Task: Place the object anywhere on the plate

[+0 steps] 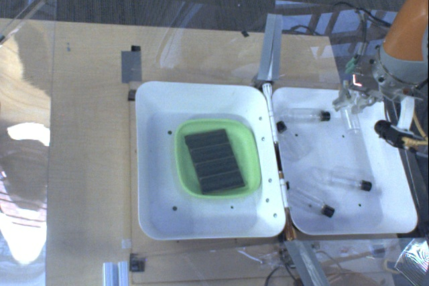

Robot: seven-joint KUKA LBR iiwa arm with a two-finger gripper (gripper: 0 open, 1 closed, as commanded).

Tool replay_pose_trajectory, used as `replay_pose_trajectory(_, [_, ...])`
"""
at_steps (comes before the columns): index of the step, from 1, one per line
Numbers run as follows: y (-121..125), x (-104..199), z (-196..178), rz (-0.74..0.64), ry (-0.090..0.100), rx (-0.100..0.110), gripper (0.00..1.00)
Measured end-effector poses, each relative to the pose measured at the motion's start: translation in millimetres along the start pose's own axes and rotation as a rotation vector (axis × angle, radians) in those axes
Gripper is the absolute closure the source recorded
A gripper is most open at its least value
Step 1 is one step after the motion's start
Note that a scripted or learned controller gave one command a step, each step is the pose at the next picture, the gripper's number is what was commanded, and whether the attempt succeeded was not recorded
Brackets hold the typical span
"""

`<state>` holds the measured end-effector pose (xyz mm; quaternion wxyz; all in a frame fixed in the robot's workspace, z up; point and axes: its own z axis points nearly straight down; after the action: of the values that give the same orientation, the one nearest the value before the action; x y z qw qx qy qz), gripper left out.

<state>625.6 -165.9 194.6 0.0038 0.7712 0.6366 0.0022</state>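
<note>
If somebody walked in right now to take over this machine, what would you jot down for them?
Gripper: at the upper right of the right bin, above one clear tube; I cannot tell whether its fingers are open or shut, or whether it holds anything.
Things: three more clear tubes with black caps lie in the right bin, at the top, lower right and bottom.
The green plate sits in the left bin with a dark ridged block on it.
Done: no tube is on the plate.
Left: pick a tube up, carry it across, set it on the plate.
</note>
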Motion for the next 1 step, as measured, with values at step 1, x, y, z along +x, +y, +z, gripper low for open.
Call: replay_pose_trajectory(1, [-110.1,60.4,0.2,-0.272,0.003,0.004,1.0])
